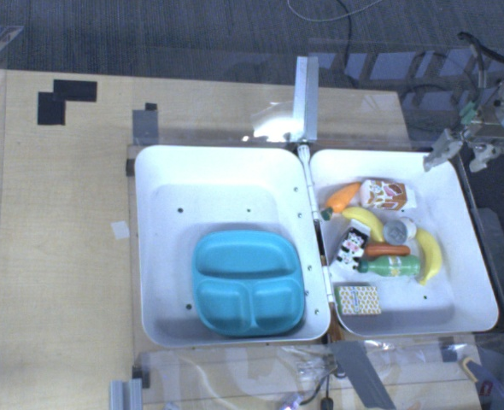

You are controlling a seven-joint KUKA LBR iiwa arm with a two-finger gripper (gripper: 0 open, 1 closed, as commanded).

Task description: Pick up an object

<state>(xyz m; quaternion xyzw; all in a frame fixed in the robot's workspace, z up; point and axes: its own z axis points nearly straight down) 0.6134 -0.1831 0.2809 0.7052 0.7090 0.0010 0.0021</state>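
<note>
— where were the task's things noted?
— a yellow curved plastic banana (431, 255), a green plastic bottle (392, 267) and an orange plastic carrot (342, 197) were found crowded in the right shallow white bin (474, 254); a blue compartmented plastic tray (248, 282) lay in the left shallow white bin (162, 254).
— advice?
— an outlying item, such as the banana, was judged easiest to approach from above.
— the grey two-finger gripper (457, 148)?
— it was seen at the right bin's far corner, blurred; its jaw state could not be told.

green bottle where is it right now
In the camera view, the green bottle lies in the right bin, just below the red sausage-like item and left of a banana.
</note>
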